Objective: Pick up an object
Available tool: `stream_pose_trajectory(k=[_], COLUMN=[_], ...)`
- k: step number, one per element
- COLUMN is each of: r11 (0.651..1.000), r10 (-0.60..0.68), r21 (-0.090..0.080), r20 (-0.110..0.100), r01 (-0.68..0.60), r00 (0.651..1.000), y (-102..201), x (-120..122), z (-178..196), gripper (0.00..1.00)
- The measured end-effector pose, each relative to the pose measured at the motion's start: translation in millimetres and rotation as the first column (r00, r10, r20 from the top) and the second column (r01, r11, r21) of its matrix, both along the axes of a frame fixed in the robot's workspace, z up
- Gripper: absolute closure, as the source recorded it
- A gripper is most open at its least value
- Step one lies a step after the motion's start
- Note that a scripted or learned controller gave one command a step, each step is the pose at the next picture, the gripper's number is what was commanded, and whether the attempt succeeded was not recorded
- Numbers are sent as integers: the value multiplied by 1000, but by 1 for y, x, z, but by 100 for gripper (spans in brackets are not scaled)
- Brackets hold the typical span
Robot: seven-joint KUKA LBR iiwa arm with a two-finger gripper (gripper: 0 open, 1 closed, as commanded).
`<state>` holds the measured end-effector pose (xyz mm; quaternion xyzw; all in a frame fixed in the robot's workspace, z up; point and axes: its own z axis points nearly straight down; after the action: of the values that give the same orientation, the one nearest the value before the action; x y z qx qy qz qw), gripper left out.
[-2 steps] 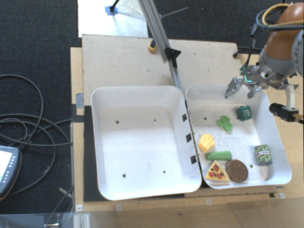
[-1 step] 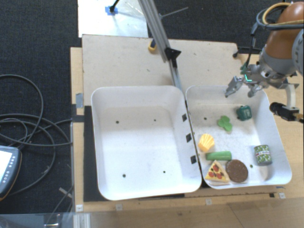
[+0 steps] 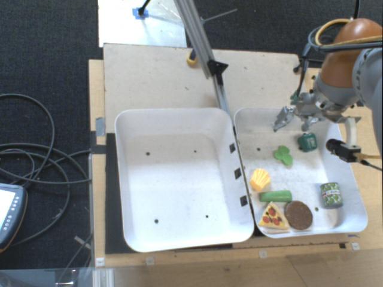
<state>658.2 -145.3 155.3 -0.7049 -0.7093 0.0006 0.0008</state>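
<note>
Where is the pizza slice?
The pizza slice lies in the right bin, near its front left corner, just left of the brown round cookie and below the green cucumber.

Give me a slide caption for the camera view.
Gripper open above right white bin holding seven small toy food items; left white bin alongside.

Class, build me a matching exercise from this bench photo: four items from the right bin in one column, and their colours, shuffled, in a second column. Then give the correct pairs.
Column one:
1. shell
2. round cookie
3. pizza slice
4. broccoli piece

Column two:
A. brown
B. green
C. yellow
D. orange-red with yellow crust

Pairs: 1-C, 2-A, 3-D, 4-B
</note>
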Motion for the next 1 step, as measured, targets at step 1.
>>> stream_pose_trajectory(k=[1], r11=[1000], r10=[-3], r21=[-1], r20=[0], r01=[3], r00=[1000], y=[-4], x=[-1], z=[-42], gripper=[0])
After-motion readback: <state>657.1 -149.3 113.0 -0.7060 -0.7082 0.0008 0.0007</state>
